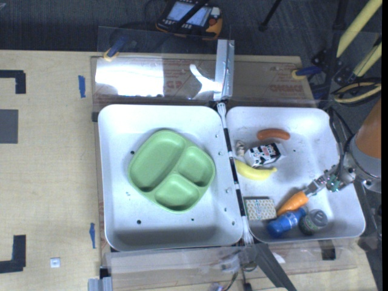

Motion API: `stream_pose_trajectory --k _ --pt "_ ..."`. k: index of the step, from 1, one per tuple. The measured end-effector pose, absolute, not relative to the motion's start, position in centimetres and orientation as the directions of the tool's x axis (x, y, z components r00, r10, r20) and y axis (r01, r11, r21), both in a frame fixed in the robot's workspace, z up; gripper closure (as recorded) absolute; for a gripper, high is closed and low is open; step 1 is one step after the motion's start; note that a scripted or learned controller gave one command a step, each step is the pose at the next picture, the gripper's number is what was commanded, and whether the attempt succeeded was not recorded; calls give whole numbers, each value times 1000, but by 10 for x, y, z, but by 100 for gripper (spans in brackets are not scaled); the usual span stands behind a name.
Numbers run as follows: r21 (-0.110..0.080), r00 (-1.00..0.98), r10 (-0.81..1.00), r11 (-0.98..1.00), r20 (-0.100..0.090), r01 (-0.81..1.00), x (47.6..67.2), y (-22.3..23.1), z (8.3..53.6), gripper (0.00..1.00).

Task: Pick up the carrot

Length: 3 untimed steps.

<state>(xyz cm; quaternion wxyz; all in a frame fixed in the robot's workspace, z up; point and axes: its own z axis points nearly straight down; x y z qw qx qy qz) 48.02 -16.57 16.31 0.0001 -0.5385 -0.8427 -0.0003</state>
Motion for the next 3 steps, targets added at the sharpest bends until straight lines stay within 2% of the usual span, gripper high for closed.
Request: stream_pose_trajectory --k 1,2,3 --pt "3 -380 925 380 -2 925 480 -176 188 100" --pt "3 -380 925 380 -2 925 480 -176 188 0" --pt "7 -376 927 376 -5 927 482 -121 87 0"
